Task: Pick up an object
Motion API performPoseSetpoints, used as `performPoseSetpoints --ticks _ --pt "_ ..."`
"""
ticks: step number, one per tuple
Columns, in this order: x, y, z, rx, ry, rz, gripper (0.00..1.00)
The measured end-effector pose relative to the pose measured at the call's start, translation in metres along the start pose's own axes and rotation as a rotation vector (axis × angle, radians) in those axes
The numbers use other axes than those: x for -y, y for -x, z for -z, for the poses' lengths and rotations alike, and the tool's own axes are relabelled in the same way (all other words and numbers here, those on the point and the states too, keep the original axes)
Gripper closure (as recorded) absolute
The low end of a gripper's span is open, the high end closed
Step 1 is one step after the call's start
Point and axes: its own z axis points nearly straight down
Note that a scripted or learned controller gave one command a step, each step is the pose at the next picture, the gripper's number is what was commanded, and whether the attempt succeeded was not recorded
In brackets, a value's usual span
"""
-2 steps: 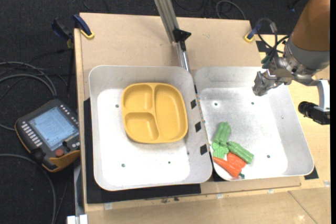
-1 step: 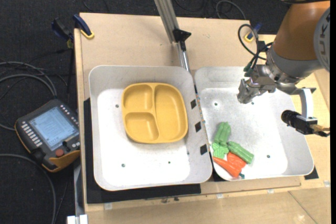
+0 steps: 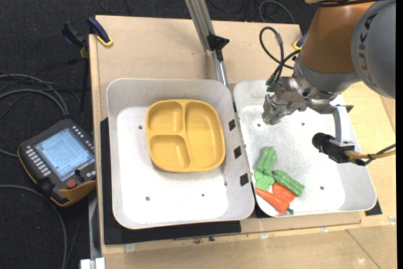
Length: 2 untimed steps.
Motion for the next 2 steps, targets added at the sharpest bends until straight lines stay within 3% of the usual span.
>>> performPoseSetpoints --ticks 1,2 --pt "0.009 -0.058 0.004 0.0 -0.001 0.0 1.0" --pt "0.018 -0.117 -0.016 0.001 -0.003 -0.001 1.0"
